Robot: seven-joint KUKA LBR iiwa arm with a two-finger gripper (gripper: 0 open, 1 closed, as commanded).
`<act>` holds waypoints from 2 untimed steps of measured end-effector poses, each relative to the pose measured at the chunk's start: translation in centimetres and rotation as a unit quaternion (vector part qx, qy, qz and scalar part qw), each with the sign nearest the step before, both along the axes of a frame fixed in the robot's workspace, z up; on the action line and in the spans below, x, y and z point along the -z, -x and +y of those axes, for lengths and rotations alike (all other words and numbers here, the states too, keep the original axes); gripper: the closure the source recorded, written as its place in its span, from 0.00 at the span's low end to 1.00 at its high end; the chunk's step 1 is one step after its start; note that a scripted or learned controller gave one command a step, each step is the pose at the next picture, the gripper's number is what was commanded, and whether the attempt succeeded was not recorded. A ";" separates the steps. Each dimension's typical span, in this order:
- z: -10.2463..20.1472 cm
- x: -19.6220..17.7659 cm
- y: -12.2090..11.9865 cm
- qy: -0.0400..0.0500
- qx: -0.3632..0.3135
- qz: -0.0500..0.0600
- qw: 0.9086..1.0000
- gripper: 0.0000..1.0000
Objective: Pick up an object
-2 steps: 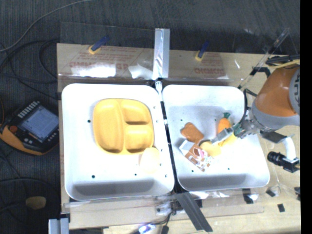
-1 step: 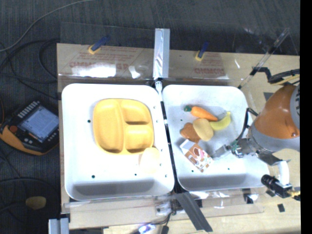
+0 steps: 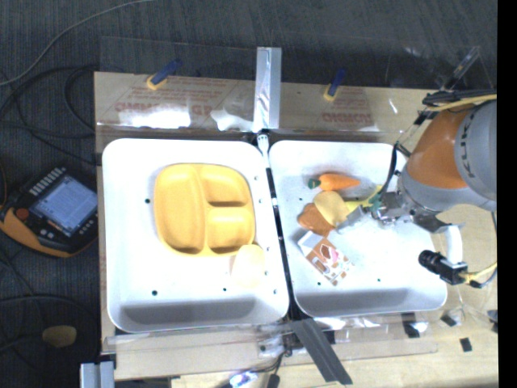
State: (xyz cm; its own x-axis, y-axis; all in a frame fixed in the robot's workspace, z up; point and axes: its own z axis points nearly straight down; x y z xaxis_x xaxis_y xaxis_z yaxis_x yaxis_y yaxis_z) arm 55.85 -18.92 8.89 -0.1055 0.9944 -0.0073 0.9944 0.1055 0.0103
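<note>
The right bin (image 3: 404,297) holds an orange carrot (image 3: 338,182) with a green end, near the back. In front of it a pale tan piece (image 3: 329,206) lies against an orange-brown piece (image 3: 311,218). A white packet with red-brown print (image 3: 325,257) lies nearer the front. My gripper (image 3: 359,212) reaches in from the right, low in this bin. Its tip is right beside the tan piece, and I cannot tell if it touches. A small yellow-green bit (image 3: 370,196) shows just behind the gripper. The grey and orange wrist (image 3: 440,168) looms over the bin's right side.
The left bin (image 3: 129,297) bears a yellow divided tray (image 3: 202,208) and a cream rounded object (image 3: 248,263) at the tray's front right corner. A raised rim (image 3: 275,217) separates the two bins. An orange control pendant (image 3: 48,212) lies on the floor at the left.
</note>
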 end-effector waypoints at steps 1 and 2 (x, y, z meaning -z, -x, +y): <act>0.7 0.1 -5.6 0.000 0.000 0.002 1.000 0.00; 0.6 -1.0 -5.7 0.002 -0.001 0.001 1.000 1.00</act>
